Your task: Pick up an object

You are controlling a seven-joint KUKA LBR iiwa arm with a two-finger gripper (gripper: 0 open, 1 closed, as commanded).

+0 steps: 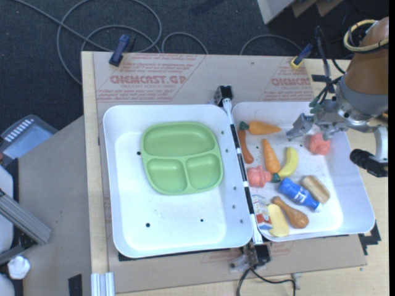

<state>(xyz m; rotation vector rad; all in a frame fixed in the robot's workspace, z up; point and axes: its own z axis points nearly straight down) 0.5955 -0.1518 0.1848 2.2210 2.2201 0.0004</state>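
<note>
- Over the right bin (364, 208), toward its far side: end effector (316, 130) low above the toys, arm entering from the right. Whether it is clenched or released, cannot tell.
- Progress: nothing visibly lifted; pick judged not yet done.
- Likeliest target: pink toy (319, 144), just below the end effector, possibly touching.
- Same bin, left of the end effector: orange carrot (264, 127), second carrot (270, 155), banana (289, 162); nearer the camera, blue bottle (297, 193), bread roll (315, 188).
- Left bin (123, 221), well left: green divided tray (182, 157), its compartments bare.
</note>
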